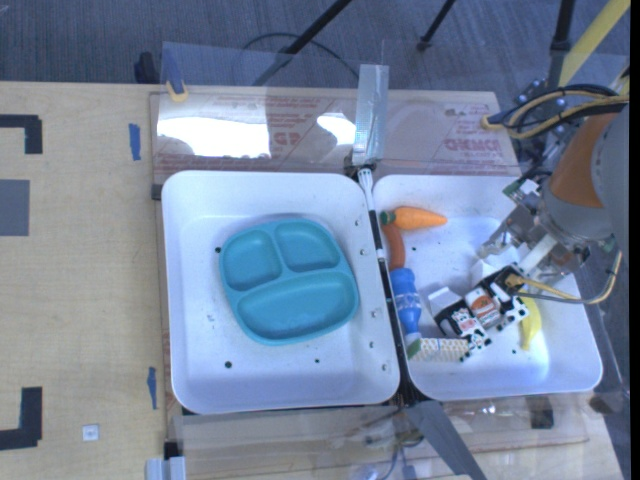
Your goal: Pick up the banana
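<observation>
The pale wooden bench [70,298] carries 2 shallow white plastic bins side by side, with a sheet of clear plastic film [260,128] lying just behind them. The left bin [190,368] holds a large turquoise plastic divided plate [288,278] with 3 compartments, sitting near the middle of the bin floor.

The grey arm with its orange band [575,173] reaches in from the right and hangs over the right bin [575,373]. Its black two-finger gripper [485,313], marked with white and orange patches, is low over the bin floor, pointing toward the lower left. How far apart the tool stands I cannot tell: the parts at its tip blur together against the white floor, and no object can be made out between them.

The yellow banana [530,326] lies in the right bin near its right front corner, just beside the gripper on its right, partly hidden by the gripper body; whether they touch is unclear.

Along the left wall of the right bin lie an orange toy carrot with a green top [418,219], a slim orange-brown stick-shaped item [396,248] below it, and a blue plastic bottle [405,306] nearer the front. A small pale speckled flat strip [440,347] lies just beside the bottle's lower end, near the gripper tip.
</observation>
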Robot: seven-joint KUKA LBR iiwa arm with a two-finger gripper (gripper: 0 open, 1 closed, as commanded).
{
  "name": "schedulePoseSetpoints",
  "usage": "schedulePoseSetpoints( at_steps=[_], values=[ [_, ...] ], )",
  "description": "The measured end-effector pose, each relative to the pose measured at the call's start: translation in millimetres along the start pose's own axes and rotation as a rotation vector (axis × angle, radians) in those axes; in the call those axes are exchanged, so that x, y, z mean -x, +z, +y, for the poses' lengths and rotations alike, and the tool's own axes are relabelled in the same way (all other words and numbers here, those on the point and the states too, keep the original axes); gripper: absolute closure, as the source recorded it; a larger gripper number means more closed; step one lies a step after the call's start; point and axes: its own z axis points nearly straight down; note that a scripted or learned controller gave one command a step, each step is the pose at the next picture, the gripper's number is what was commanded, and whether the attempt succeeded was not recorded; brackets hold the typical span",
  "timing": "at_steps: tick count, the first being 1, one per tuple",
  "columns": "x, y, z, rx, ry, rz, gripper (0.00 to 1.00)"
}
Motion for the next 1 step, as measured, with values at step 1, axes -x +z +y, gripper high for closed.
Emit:
schedulePoseSetpoints(
  at_steps=[1],
  values=[
    [-30.7,2.1,49.5,-0.016,0.462,-0.007,0.0]
  ],
)
